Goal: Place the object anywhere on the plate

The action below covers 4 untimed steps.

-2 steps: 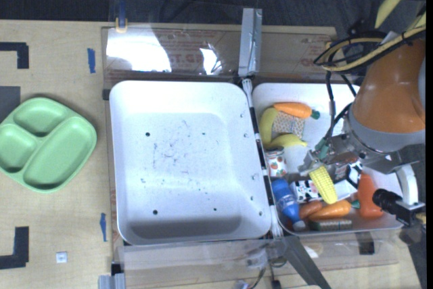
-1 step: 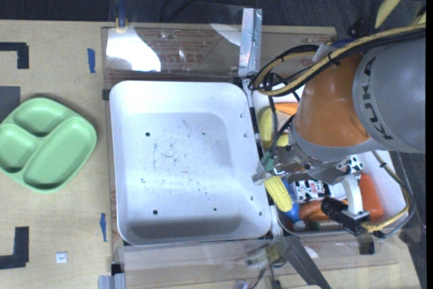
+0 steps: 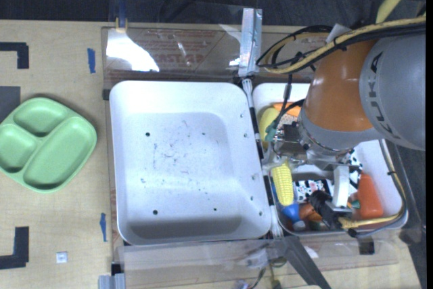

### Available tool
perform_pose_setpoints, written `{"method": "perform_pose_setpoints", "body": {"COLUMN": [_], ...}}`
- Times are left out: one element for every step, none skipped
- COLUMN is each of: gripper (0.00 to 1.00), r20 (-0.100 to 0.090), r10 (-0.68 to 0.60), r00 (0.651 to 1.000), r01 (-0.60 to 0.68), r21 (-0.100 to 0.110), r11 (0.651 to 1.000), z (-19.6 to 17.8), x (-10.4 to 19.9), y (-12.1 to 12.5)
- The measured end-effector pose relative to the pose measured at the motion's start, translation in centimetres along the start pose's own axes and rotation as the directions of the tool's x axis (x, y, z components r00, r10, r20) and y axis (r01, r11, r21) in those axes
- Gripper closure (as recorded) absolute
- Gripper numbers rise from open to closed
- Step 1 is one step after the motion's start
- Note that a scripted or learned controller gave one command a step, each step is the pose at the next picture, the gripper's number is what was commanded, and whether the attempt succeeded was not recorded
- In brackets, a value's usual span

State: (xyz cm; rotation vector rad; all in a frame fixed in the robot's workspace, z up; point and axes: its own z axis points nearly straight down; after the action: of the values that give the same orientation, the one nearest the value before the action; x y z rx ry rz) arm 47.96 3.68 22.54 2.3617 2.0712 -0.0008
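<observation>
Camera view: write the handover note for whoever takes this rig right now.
Gripper: low inside the right bin, over the toy pile; grasp not visible.
Green plate: on the bench left of the left bin, nothing on it.
Toys: corn cob and orange piece lie in the right bin.
Done: nothing placed.
Left: pick one object, carry it to the plate.

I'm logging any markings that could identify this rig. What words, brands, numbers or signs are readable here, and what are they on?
"KUKA": dark letters running sideways on the grey arm casing, partly cut off at the picture's edge.
Faint reddish print on the clear plastic sheet behind the left white bin: too blurred to read.
Green three-compartment plate: no text visible.
Yellow toy corn cob: no text visible.
</observation>
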Motion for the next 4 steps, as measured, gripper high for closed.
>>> {"method": "perform_pose_setpoints", "body": {"gripper": [1.00,1.00,1.00,1.00], "r20": [0.001,0.000,0.001,0.001], "r10": [0.040,-0.129,0.320,0.329], "r00": [0.999,0.992,0.948,0.944], "r01": [-0.040,0.129,-0.320,-0.329], "r21": [0.001,0.001,0.003,0.004], "r11": [0.999,0.992,0.948,0.944], "z": [-20.9,-9.2,-6.8,0.2], "x": [1.2,5.1,5.0,6.2], "y": [-0.1,-0.7,-0.7,-0.9]}}
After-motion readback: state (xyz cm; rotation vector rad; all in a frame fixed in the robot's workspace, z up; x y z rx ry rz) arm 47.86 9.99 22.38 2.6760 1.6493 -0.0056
